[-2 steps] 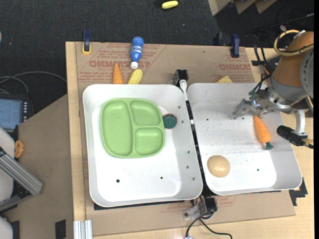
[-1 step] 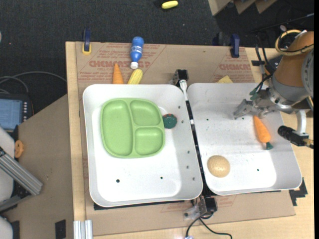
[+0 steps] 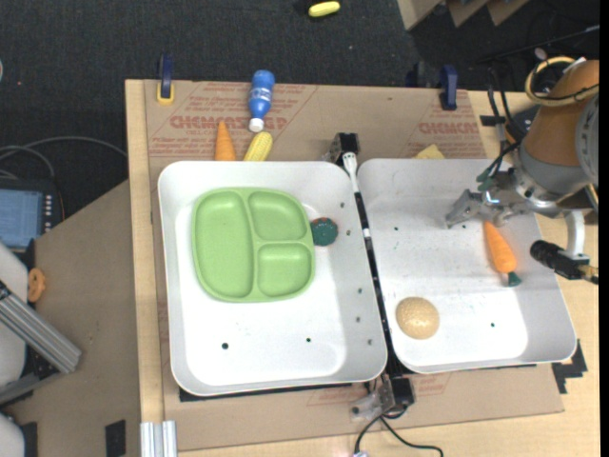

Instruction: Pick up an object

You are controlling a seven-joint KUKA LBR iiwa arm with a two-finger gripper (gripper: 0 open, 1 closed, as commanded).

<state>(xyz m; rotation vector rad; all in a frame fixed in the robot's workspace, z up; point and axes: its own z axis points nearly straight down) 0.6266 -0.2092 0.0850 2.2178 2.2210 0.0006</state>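
An orange carrot (image 3: 500, 251) with a green tip lies in the right bin (image 3: 428, 198), pointing down and to the right. My gripper (image 3: 485, 213) hangs just above the carrot's upper end, near the bin's right side. It stands open, its two grey fingers (image 3: 461, 211) spread apart, and nothing is held between them. A tan round bread roll (image 3: 417, 317) rests near the front left of the same bin.
The left bin (image 3: 190, 331) holds a green divided plate (image 3: 253, 244) and a small teal object (image 3: 324, 231) beside it. Behind the bins on the bench lie a blue-and-white bottle (image 3: 260, 99), a carrot (image 3: 224, 142) and a yellow corn piece (image 3: 258, 146).
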